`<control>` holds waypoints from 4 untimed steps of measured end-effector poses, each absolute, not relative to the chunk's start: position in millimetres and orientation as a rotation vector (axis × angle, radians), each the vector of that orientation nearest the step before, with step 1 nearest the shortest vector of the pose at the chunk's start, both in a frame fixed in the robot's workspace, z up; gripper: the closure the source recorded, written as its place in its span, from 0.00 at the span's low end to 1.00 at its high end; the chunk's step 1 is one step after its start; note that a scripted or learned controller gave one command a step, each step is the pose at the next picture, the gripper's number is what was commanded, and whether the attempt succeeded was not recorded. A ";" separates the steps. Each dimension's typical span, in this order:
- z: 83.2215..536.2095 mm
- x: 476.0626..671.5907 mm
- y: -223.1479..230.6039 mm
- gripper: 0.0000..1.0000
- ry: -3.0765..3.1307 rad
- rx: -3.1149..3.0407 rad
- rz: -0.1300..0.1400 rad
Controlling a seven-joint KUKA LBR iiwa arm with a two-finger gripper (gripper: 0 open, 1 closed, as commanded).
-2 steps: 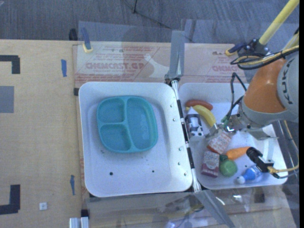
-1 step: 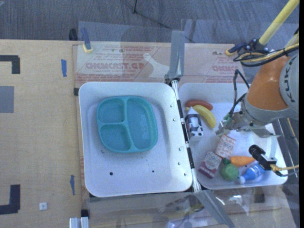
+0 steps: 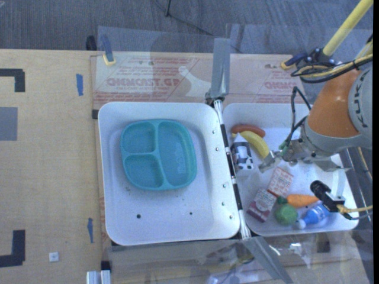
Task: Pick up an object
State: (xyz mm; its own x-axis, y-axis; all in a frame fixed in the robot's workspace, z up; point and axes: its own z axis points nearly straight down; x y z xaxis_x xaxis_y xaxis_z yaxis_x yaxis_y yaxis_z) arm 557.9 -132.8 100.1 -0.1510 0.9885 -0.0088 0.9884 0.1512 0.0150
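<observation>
gripper (image 3: 273, 158) (finger state unclear) hangs beside banana (image 3: 254, 142), near right bin (image 3: 331, 226) centre.

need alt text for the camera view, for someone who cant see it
A grey arm with an orange band reaches in from the right, its gripper low over the right bin, beside a banana. That bin also holds a sausage, a carrot, packets and other small items; the left bin holds a teal divided plate.

One fixed camera looks down at a slant from above on both white bins (image 3: 112, 176), arm (image 3: 337, 114) entering from the right.
</observation>
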 end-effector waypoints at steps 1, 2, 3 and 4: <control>110.8 614.6 -181.2 0.00 2.549 1.835 0.012; 88.1 670.5 -206.9 0.00 2.578 1.831 0.015; 100.6 673.4 -210.9 1.00 2.557 1.814 0.010; 215.3 668.9 -221.7 1.00 2.779 1.446 0.001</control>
State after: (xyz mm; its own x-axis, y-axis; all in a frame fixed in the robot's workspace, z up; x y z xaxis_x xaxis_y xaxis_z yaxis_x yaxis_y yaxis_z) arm 668.9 -221.7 215.3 -0.5738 0.8190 -0.0076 0.8190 0.5738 0.0050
